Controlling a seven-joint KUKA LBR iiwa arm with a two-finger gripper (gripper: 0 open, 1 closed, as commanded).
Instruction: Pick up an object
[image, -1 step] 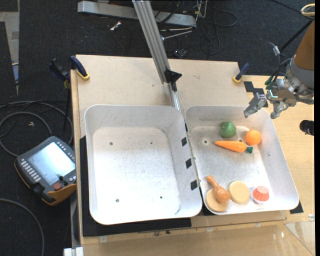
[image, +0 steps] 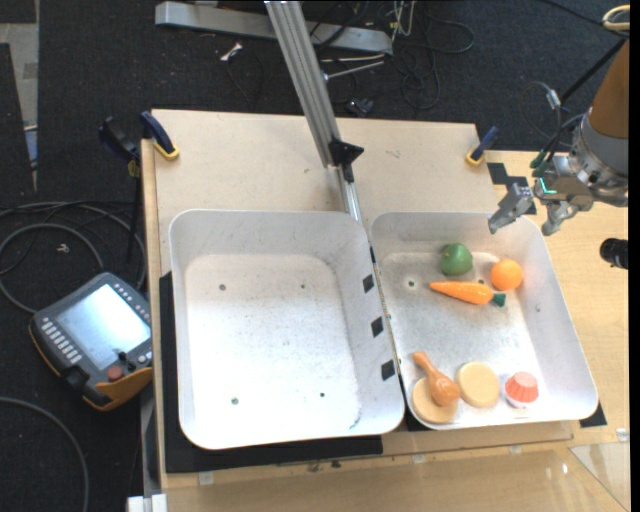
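Several toys sit in the right bin (image: 560, 330); gripper (image: 530, 212), spread and empty at its upper-right rim, should descend squarely over the orange (image: 507, 274).

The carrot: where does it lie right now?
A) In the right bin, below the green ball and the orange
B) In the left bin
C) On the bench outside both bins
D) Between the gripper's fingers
A: the carrot lies flat in the right bin, just below the green ball and the orange.
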